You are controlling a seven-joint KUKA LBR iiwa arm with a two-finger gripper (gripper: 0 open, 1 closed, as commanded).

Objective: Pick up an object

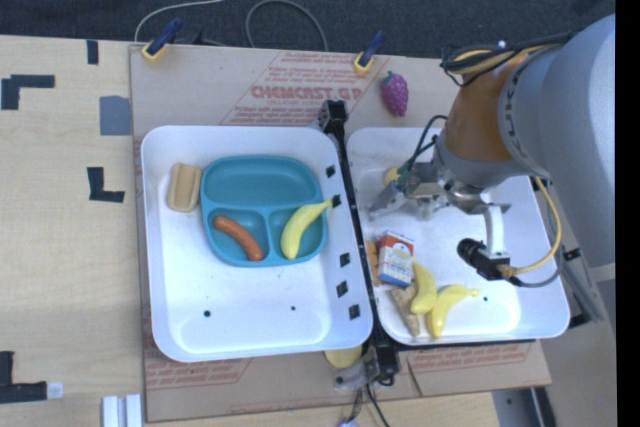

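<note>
Two bins, claw low over the right one

Two shallow white plastic bins are sitting side by side: the left bin (170,315) and the right bin (530,310). I am reaching in from the right, my grey arm with its orange band (480,115) bending down so my two-finger claw (400,190) hangs low over the upper left of the right bin. I cannot tell how the claw is set; it is a blur of metal there.

Something small and yellow (391,175) is peeking out just beside the claw. Probably my target, since I am coming down right on it, but I cannot tell what it is.

Counting the right bin: two yellow toy bananas (436,296) lying touching near the front, one small red-and-white carton (397,258) just above them, one tan piece (404,312) beside them.

Left bin: one teal divided plastic plate (262,177) holding one orange-brown toy sausage (240,237) and one more yellow banana (300,227), each in its own compartment. One tan bread slice (183,186) is leaning beside the plate.

Outside the bins: one purple toy grape bunch (395,93) is lying on the cardboard sheet (270,95), behind the right bin.
</note>
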